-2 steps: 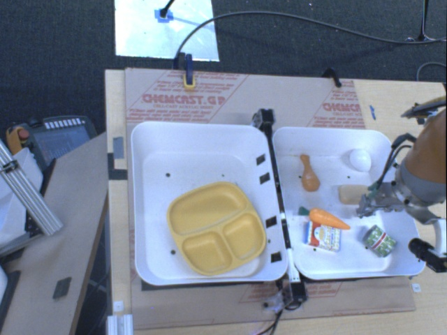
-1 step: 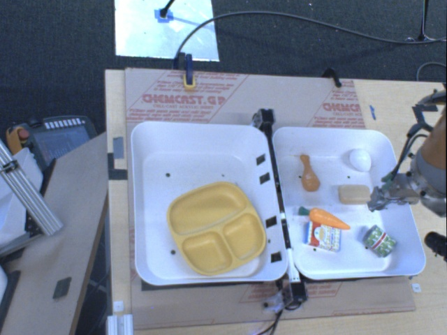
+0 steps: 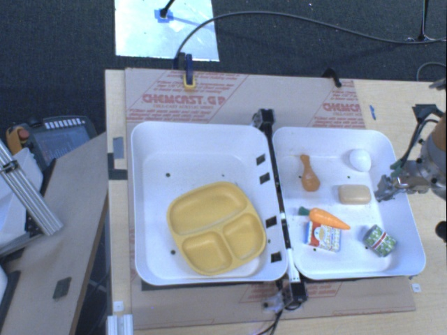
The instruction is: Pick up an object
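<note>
Reaching in from the right edge of the frame, the gripper (image 3: 386,187) hangs over the right rim of the right bin (image 3: 401,208), at about mid-height in the picture. Whether it is open or closed cannot be told from this overhead angle, and nothing is visibly held in it. Part of the arm (image 3: 436,152), with a trace of its orange band, shows at the far right edge.

Several small objects lie apart from one another in the right bin. Nearest the gripper, just to its left, is a tan rectangular block (image 3: 354,194). Above that, toward the bin's upper right, sits a white egg-shaped ball (image 3: 360,160). Left of these lies a brown wooden spoon-like piece (image 3: 309,173), handle pointing up the frame. Lower down is a toy carrot (image 3: 327,218) with a green top, lying slantwise, and just below it, touching or nearly so, a small red and white carton (image 3: 323,236). Near the bin's lower right corner rests a small green and white patterned can (image 3: 379,241).

Filling the centre left of the picture, the left bin (image 3: 154,159) holds a yellow three-compartment tray (image 3: 216,227) in its lower middle. Both bins rest on a cardboard sheet (image 3: 230,96) printed with red lettering.
</note>
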Available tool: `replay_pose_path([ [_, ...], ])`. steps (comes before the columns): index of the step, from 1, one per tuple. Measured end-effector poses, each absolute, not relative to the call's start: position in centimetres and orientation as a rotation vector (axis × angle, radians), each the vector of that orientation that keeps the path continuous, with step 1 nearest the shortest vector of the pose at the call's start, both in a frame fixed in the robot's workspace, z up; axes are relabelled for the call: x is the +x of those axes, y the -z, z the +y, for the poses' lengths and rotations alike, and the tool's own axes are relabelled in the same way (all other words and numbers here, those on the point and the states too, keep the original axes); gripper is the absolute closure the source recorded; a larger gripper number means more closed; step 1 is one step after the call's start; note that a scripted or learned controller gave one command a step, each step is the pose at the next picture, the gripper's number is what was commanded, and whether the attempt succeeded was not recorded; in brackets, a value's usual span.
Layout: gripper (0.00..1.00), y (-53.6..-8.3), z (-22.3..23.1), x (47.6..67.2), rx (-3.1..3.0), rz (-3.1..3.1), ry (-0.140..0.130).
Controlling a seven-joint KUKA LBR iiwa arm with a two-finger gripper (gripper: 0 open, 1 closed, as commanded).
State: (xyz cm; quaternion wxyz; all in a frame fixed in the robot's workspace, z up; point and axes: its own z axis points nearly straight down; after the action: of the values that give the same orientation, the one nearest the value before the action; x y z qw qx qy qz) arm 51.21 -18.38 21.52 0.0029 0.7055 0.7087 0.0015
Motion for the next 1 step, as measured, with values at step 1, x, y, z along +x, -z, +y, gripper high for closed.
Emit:
replay_pose_path([
  [1,1.00,-26.39,-17.73,51.99,2.210,2.223,-0.006],
])
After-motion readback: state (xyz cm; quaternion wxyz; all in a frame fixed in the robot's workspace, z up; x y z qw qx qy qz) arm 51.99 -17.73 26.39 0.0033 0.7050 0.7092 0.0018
